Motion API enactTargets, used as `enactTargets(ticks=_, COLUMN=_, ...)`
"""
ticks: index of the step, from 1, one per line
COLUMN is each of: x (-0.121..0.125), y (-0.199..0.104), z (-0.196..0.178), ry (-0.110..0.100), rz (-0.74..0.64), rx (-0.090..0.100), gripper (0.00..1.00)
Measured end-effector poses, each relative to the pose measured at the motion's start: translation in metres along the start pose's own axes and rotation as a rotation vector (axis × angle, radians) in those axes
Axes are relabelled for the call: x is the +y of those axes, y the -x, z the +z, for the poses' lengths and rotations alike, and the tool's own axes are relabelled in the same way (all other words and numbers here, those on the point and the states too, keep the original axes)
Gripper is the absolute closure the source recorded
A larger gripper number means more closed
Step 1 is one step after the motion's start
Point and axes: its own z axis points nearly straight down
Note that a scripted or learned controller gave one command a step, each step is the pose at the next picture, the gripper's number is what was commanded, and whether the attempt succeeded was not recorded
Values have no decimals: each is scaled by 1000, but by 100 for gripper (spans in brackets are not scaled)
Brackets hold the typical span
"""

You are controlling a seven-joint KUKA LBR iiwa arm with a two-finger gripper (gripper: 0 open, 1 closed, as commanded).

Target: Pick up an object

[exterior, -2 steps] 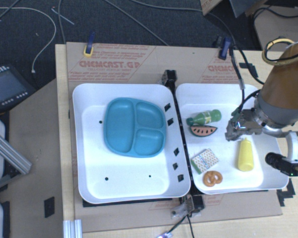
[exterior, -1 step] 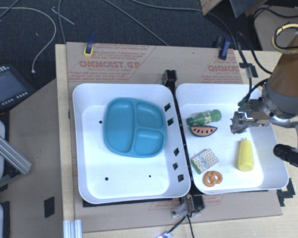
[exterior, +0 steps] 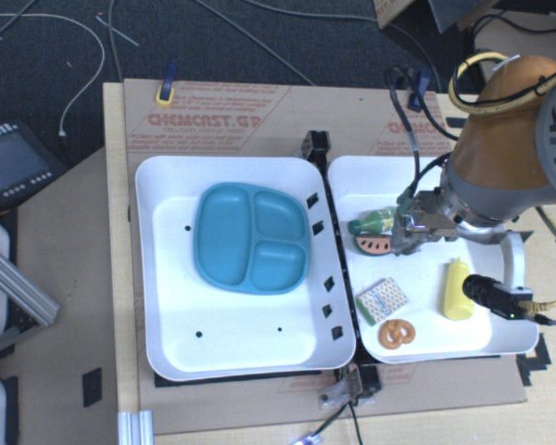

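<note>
The right bin (exterior: 380, 179) holds a green object (exterior: 372, 222), a watermelon slice (exterior: 372, 244), a patterned square packet (exterior: 383, 299), a pretzel (exterior: 396, 333) and a yellow object (exterior: 457, 290). My gripper (exterior: 410, 233) hangs low over the middle of this bin, right beside the watermelon slice and the green object. The arm's wrist covers the fingers from above.
The left bin (exterior: 167, 276) carries a blue divided plate (exterior: 252, 237). A row of black clips (exterior: 326, 286) marks the wall between the bins. Cables trail over the bench's back edge near the arm's orange band (exterior: 505, 137).
</note>
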Motion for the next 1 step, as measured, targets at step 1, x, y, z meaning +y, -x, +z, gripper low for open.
enactTargets(ticks=1, x=-4, y=-46, z=-3, ry=1, rz=-1, rx=0, gripper=100)
